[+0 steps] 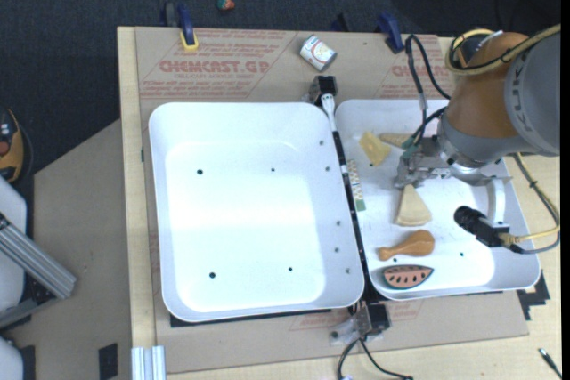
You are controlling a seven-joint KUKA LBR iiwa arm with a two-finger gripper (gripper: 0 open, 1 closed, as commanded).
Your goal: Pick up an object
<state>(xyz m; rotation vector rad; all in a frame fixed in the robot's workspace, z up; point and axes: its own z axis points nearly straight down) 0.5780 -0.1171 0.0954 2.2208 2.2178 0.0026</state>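
The left bin (178, 191) fills the frame's left-centre. In the right bin (374, 116) lie 4 objects: a pale wedge (375, 147) uppermost, a tan wedge (412, 209), a drumstick (408, 245) and a watermelon slice (408, 277) lowest. The gripper (411, 176) sits just above the tan wedge; I cannot tell its state. Nothing looks lifted, so grasping remains.

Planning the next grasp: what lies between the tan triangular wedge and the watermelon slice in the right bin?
In the camera view, the tan triangular wedge and watermelon slice have the brown drumstick-shaped toy between them.
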